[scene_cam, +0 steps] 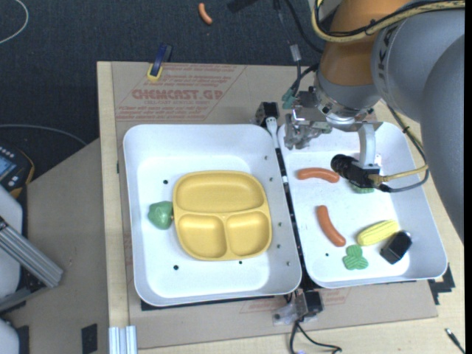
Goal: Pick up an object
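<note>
My gripper (pixel 300 133) hangs over the far left corner of the right bin (pixel 420 265), close to the wall between the two bins. Nothing shows in its grasp. An orange sausage (pixel 317 174) lies just in front of it, a little to its right. A second sausage (pixel 331 225) lies nearer the front. Toward the front right are a yellow corn cob (pixel 377 231), a black block (pixel 396 247) and a small green piece (pixel 355 258).
The left bin (pixel 140 161) holds a yellow divided plate (pixel 221 214) with a green lump (pixel 160 214) at its left side. A black fitting with a cable (pixel 355 170) hangs from the arm over the right bin. A stray orange piece (pixel 205 12) lies on the floor beyond the bench.
</note>
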{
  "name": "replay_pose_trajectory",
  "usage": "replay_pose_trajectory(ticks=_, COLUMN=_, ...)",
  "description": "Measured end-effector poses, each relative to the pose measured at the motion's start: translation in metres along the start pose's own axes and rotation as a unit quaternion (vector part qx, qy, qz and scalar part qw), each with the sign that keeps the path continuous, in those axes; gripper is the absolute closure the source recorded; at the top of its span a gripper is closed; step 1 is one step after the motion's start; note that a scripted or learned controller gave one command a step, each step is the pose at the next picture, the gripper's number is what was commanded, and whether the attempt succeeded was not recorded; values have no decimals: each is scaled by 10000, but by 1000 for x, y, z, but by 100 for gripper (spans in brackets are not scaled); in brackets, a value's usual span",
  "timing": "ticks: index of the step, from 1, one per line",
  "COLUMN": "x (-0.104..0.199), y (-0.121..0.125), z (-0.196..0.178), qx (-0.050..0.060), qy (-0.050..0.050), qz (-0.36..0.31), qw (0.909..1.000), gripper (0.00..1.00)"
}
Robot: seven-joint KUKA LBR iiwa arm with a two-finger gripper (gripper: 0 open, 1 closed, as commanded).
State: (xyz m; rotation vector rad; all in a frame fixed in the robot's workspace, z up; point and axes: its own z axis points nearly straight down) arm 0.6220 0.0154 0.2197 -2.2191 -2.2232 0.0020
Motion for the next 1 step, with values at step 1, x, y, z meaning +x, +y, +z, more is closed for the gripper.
replay_pose_trajectory(ticks=1, x=-3, y=-12, z=4, qx=14, qy=2, qz=12, qw=10000, gripper=100)
